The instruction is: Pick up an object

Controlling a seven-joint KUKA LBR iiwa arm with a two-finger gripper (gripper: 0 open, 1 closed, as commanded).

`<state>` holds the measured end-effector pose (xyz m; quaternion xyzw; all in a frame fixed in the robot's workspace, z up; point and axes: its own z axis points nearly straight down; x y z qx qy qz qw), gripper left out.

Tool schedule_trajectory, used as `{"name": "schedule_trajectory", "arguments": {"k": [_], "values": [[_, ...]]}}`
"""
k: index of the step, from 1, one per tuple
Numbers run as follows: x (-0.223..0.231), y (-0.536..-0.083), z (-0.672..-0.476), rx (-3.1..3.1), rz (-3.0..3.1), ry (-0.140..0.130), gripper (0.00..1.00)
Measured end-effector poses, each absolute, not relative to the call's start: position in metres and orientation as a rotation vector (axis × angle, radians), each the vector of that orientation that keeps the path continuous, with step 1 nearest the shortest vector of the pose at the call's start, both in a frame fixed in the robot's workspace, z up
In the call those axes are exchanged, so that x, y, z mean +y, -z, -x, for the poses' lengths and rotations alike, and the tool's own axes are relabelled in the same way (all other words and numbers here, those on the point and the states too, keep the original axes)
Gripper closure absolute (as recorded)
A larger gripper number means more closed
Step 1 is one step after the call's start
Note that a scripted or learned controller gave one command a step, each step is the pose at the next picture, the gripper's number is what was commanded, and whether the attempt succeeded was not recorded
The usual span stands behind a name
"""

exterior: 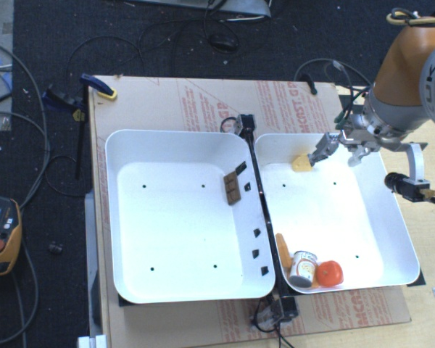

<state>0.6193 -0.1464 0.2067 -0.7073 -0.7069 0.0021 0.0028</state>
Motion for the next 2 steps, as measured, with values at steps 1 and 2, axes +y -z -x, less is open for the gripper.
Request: {"name": "schedule_trajectory", "arguments": {"k": [1, 2], "values": [[-0.146, -0.21, -0.621, -2.222, 2.221, 0.0, 0.0], [-0.148, -0.147, -0.62, -2.219, 2.218, -0.005, 0.0]]}}
